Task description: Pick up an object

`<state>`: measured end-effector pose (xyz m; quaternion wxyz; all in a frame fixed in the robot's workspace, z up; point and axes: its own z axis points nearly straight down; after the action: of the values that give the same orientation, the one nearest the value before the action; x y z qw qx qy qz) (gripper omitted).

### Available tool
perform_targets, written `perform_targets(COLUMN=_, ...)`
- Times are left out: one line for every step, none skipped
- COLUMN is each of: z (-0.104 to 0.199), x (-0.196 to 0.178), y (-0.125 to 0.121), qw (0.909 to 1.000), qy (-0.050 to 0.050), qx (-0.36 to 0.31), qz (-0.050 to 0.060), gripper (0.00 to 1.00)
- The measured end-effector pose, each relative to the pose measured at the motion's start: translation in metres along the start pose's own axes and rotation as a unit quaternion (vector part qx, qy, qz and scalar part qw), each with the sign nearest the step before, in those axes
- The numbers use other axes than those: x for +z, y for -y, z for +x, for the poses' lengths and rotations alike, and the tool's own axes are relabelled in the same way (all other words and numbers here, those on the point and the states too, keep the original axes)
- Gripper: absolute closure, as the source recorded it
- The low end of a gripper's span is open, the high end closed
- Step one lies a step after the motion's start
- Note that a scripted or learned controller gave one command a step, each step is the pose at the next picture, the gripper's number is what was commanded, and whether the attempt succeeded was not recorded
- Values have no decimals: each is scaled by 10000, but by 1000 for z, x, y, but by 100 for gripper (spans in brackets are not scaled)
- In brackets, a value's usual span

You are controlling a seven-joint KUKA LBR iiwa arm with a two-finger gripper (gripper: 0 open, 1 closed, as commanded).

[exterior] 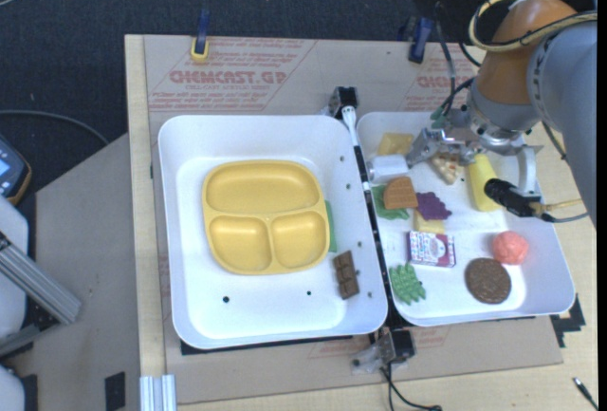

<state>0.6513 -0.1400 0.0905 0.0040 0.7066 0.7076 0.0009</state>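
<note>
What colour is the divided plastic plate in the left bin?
Yellow; the divided plastic plate shows best in the camera view.

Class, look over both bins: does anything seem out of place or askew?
One thing stands out: the brown chocolate bar lies in the left bin beside the yellow divided plate, apart from the other toy foods, such as the cookie and grapes, which crowd the right bin. Nothing looks spilled or damaged.

Two white bins [180,210], one yellow divided plate [266,214], about ten small food items.
</note>
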Motion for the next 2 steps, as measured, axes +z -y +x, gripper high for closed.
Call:
perform_targets(z=0, x=-12, y=-1, qw=10000, qy=12, qx=-2, qz=-32, gripper=100)
perform_targets(z=-3, x=-76, y=-7, qw=10000, qy=-10, qx=4, qz=-4, gripper=100)
